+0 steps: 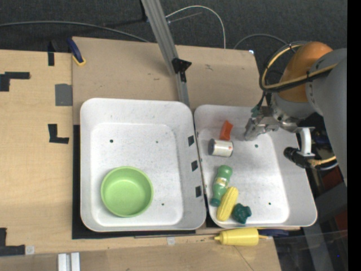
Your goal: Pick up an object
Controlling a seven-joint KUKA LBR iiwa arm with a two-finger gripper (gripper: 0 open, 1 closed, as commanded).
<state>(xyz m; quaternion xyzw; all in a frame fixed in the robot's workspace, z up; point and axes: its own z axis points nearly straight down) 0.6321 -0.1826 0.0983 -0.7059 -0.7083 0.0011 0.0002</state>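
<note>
The right bin (282, 202) holds several small items. An orange block (226, 130) lies near its far edge, with a white cylinder (221, 147) just in front of it. Lower down lie a green bottle (221, 184), a yellow corn cob (227, 202) and a dark green piece (242, 213), close together. My gripper (252, 130) hangs over the far part of this bin, a short way right of the orange block and apart from it.
A green bowl (127, 191) sits in the near left corner of the left bin (141, 114). A yellow bottle (240, 237) lies on the bench just outside the right bin's front rim. A grey pole (163, 33) slants down to the bins' far edge.
</note>
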